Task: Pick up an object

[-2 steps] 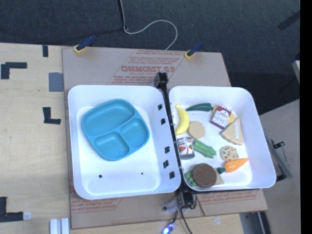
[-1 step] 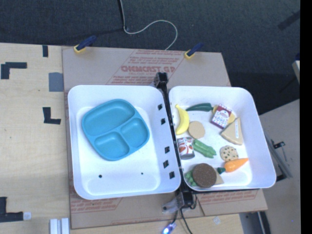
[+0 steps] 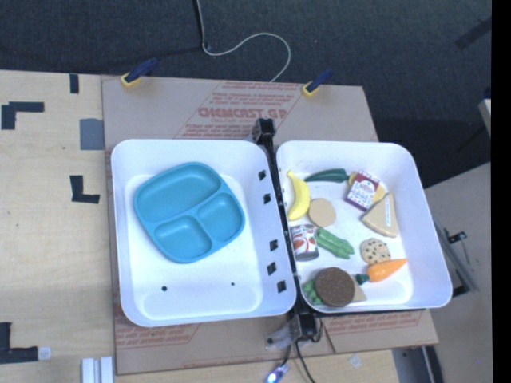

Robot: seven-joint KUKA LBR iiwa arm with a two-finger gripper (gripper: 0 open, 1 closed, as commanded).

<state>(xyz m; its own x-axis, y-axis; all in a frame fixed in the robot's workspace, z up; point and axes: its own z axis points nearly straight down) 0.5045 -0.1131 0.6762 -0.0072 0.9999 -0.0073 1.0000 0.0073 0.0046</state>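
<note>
Dark carpet behind, wooden bench (image 3: 48, 238) in front with black tape marks, and a cardboard sheet (image 3: 231, 110) clamped on by two blue-and-yellow clamps, left clamp (image 3: 140, 70) and right clamp (image 3: 318, 80), at its far edge. White cable (image 3: 247, 42) loops on the carpet above the sheet. Two white bins sit side by side on the cardboard, touching along the middle seam. Left bin (image 3: 128, 278) holds a blue divided plate (image 3: 189, 211), three compartments, lying flat and rotated a bit, toward the far left part of the bin. Right bin (image 3: 423, 214) holds all the pickable items, loosely clustered: banana (image 3: 298, 195) by the seam wall, dark green pepper (image 3: 326, 175) just beyond its top end, red-and-white carton (image 3: 362, 190) to the right, pale wedge (image 3: 383, 216) touching the carton on its near side. Tan disc (image 3: 322, 212) sits against the banana. Small can (image 3: 304, 242) on its side near the seam, green pod (image 3: 334, 243) just beside it. Chip cookie (image 3: 374, 250) lies near the carrot (image 3: 386, 270). Brown patty (image 3: 334, 286) is at the near edge, resting over something green that's mostly hidden. All items lie on the bin floor. Gripper jaw state: cannot tell.
</note>
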